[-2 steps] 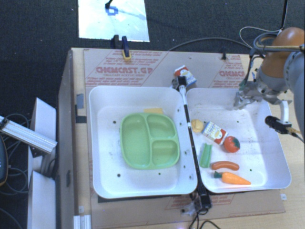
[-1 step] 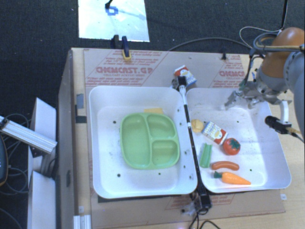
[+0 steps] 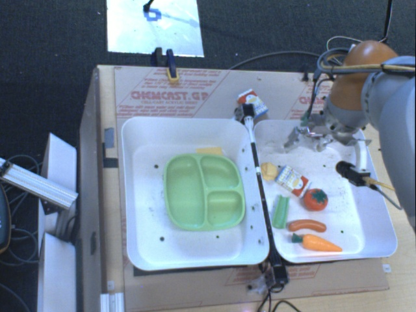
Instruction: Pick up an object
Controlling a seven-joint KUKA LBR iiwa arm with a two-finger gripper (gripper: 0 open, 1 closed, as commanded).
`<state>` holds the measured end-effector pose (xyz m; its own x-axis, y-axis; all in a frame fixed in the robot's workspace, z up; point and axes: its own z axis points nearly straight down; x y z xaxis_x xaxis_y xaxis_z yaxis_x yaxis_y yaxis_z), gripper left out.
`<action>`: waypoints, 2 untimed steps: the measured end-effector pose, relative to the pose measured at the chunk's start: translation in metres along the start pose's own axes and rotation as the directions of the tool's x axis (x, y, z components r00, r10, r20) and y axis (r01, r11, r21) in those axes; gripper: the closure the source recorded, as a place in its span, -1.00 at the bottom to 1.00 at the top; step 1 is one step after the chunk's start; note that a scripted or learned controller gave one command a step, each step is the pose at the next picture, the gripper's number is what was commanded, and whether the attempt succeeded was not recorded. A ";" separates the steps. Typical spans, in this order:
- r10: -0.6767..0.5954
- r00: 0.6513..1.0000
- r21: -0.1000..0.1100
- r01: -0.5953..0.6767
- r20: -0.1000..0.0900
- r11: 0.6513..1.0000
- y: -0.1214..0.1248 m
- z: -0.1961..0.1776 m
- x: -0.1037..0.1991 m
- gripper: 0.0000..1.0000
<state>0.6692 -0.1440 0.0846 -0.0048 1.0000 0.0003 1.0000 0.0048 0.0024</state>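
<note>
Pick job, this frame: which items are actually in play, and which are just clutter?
In play:
- claw, at the back of the right bin
- candidates in that bin: tomato, carrot, sausage, green stick, small carton

Lying about:
- green divided plate in the left bin
- second carton on the bench, behind the bins

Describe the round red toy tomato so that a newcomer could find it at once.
Go to the white bin on the view's right, the one without the green divided plate. Near its middle lies the round red toy tomato with a green top, just behind the reddish sausage and the orange carrot. It is the only ball-shaped thing there.
</note>
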 end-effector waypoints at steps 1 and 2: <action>0.000 1.000 0.000 0.000 0.000 1.000 0.000 0.000 0.054 -1.00; -0.001 1.000 0.001 0.001 0.000 1.000 0.000 0.000 0.060 -1.00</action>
<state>0.6690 -0.0835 0.0846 -0.0055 1.0000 -0.0002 1.0000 0.0055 0.0012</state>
